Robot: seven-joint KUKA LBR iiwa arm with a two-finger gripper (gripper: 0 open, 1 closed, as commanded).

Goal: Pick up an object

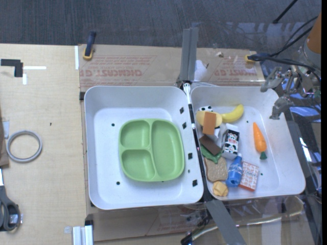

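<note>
Gripper (284, 93) hangs over right bin's (291, 152) far right corner, nothing between fingers; open or closed: cannot tell. Right bin holds banana (233, 113), carrot (259, 138), blue bottle (234, 171), small carton (231, 142), its print unreadable. Left bin (97, 152) holds green divided plate (152, 150). Cardboard lettering unreadable.

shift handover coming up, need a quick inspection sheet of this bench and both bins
surface: bench with two white bins; left bin holds a green divided plate
job's things: right bin holds a banana, carrot, blue bottle, small carton, toy foods
clutter: tape roll, clamp
grippers: gripper over the right bin's far right corner, nothing seen in it
cables: black cables at upper right
surroundings: dark floor
</note>
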